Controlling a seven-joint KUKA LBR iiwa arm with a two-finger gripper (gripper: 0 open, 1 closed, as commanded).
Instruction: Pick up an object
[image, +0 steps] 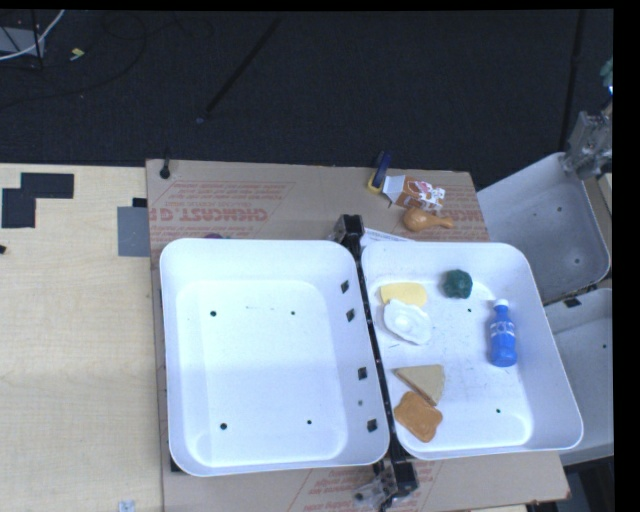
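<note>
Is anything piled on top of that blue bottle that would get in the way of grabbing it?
Nothing visible does. The blue plastic bottle lies alone in the right white bin, apart from the dark green ball.

Bare left bin (262, 440); toys (418, 380) crowding right bin (540, 400).

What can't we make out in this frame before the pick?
- Tool: the arm is cut off by the camera view's right edge, so the tool's state cannot be told.
- Dark green object in the right bin: too small and blurred to identify.
- Items on the cardboard behind the bin: small, blurred, labels unreadable.
- Clamp at the lower edge: cropped.
</note>
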